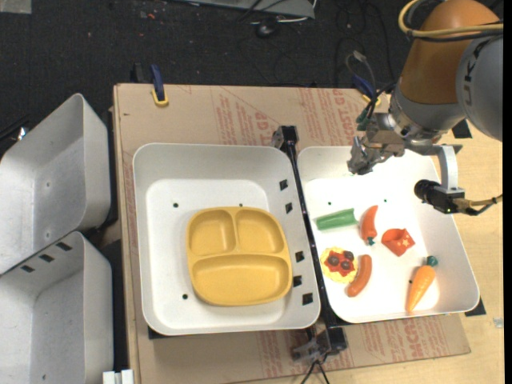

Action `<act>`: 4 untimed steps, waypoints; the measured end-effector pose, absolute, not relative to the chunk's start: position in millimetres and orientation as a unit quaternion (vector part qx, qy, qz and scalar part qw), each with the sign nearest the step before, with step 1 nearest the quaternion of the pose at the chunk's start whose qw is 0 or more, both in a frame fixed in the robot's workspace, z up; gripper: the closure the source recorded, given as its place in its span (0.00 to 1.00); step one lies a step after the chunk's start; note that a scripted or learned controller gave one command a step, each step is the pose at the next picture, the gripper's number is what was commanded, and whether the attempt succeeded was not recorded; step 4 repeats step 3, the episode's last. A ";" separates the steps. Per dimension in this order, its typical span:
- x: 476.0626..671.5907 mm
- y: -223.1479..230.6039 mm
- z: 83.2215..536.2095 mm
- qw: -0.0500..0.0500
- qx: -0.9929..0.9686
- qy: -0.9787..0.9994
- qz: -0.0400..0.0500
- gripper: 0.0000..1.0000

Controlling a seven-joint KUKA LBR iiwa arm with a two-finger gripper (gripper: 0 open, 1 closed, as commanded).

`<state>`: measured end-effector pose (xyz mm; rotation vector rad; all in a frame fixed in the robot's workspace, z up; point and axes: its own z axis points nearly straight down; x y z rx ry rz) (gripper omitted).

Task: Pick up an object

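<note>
The right bin (448,214) holds toy food: a green bean-like piece (334,219), a red-orange chili (369,223), a red pepper chunk (398,241), a small pizza slice (338,264), a sausage (359,276) and a carrot (420,286). My gripper (362,162) hangs over the bin's far left part, above and behind the green piece, apart from all the food. Nothing shows between its tips.
The left bin (152,182) bears a yellow divided plate (238,254). A black divider (294,190) runs between the bins. Grey tubs (48,166) stand to the left of the bench. The arm's orange band (440,30) looms over the right bin's far corner.
</note>
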<state>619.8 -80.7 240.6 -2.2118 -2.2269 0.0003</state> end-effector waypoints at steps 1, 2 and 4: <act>608.5 -30.5 229.2 0.002 -0.705 -0.709 0.000 1.00; 601.5 27.8 239.1 0.001 -0.704 -0.710 -0.001 1.00; 604.7 85.1 234.6 0.001 -0.704 -0.710 -0.001 1.00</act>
